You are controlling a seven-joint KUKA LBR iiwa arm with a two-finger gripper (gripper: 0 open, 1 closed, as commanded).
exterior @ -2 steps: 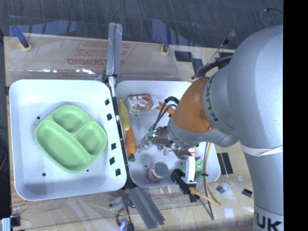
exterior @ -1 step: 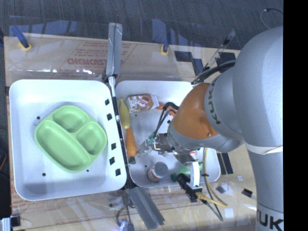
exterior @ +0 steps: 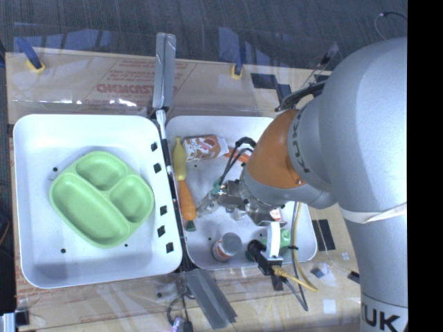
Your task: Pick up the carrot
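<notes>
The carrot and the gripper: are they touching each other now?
Apart. The camera view shows bare white bin floor between the carrot, lying by the right bin's left wall, and the gripper to its right.

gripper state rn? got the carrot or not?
End effector: over the right bin, fingers too blurred and hidden to call. Carrot lies along that bin's left wall, not held.

Two white bins are seen side by side on the tabletop (exterior: pixel 83 81). A green divided tray (exterior: pixel 101 197) lies in the left bin (exterior: pixel 34 254). In the right bin (exterior: pixel 208 254), the carrot (exterior: pixel 186 200) lies along the left wall, below a yellow item (exterior: pixel 179 159). The pincer (exterior: pixel 216 198) is positioned just right of the carrot, apart from it.
</notes>
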